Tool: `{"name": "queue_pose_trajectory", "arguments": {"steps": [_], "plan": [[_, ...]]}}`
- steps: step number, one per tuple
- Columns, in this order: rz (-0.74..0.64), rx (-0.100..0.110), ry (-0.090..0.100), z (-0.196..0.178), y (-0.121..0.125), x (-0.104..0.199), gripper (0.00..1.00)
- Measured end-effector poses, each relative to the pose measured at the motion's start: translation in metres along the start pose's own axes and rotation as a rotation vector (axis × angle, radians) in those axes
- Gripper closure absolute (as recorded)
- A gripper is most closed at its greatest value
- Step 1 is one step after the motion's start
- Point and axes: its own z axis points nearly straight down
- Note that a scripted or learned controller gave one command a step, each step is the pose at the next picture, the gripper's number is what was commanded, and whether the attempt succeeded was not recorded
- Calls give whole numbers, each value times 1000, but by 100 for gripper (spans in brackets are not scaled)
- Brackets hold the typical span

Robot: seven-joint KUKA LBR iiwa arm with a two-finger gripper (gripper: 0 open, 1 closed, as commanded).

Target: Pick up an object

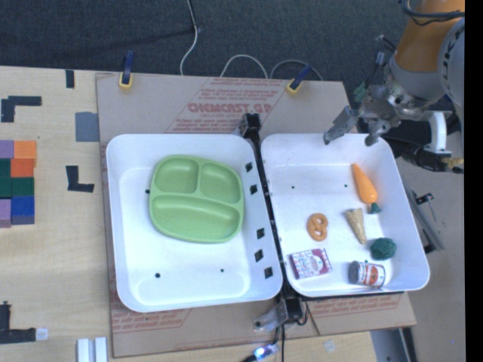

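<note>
Six small things wait in the right bin (287, 164): nearest, a can (367, 274) and carton (310, 263), then broccoli (382, 248), cone (356, 224), pretzel (318, 226), and farthest a carrot (364, 184). My pincer (352, 133) hangs spread and empty over the bin's far rim. Nothing is lifted yet, I judge; choosing, descending and grasping all remain.

Even, bright overhead light falls on the two shallow white plastic bins (121, 225), which look nearly washed out. Shadows are faint and short. The picture is slightly soft, with mild blur on the grey-and-orange arm (426, 29).
</note>
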Motion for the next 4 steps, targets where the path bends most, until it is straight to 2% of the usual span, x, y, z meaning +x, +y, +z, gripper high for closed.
{"name": "queue_pose_trajectory", "arguments": {"steps": [1, 2, 3, 4], "plan": [[-3, -12, -2, -8, 2, 1, 0], [-3, -8, -2, 39, 1, 1, 0], [-3, -7, -2, 106, 1, -4, 0], [-4, -12, -4, 162, 1, -4, 0]]}}
